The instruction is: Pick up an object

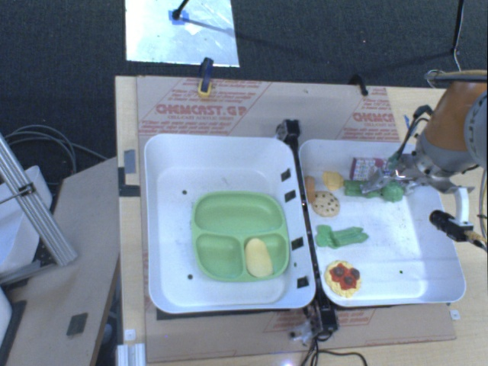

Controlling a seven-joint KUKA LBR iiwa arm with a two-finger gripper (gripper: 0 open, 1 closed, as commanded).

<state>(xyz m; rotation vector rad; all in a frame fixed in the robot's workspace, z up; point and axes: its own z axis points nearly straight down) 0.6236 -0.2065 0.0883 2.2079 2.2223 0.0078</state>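
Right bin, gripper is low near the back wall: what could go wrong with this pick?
1. The gripper sits amid crowded items: a green toy, a purple-and-white box and a yellow piece. It may nudge or catch the wrong one.
2. These lie near the right bin's back wall, so a pushed item could jam there.

**Plastic, board and foil**

Both white bins (229, 155) look like smooth, faintly glossy plastic. The green divided tray (229, 216) is matt plastic, holding a smooth yellow piece (259, 258). The surface (252, 105) reads as printed brown board. A crinkled silvery sheet (181, 21) shines like foil on dark, rough carpet (61, 36).
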